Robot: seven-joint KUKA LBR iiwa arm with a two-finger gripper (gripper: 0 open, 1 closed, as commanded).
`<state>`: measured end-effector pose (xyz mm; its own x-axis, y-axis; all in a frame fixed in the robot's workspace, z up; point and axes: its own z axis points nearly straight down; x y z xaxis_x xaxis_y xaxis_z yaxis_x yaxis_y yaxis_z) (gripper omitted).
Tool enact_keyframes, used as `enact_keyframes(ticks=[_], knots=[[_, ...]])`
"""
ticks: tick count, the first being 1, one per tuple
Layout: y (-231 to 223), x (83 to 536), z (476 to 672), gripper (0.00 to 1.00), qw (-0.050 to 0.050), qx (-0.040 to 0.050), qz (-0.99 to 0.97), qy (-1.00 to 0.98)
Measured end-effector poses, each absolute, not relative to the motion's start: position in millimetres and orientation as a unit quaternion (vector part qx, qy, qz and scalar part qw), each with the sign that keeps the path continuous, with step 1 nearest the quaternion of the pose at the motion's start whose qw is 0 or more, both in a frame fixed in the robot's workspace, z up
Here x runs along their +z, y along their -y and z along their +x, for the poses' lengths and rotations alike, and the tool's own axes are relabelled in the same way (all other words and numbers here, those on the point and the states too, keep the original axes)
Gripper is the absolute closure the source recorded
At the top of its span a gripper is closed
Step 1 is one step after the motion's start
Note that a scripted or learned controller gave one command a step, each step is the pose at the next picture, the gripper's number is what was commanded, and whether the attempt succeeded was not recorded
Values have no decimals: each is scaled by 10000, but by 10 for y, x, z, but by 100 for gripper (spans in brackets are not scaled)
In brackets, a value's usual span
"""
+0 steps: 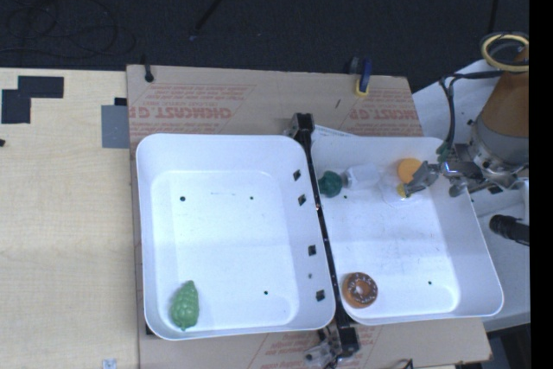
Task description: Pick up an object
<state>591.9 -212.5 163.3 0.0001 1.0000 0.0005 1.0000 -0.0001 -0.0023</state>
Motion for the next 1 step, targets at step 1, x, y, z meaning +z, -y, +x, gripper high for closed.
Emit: enact_keyframes(ticks=[1], knots=[[2126, 1634, 5919, 0, 10, 7, -7072, 7071]])
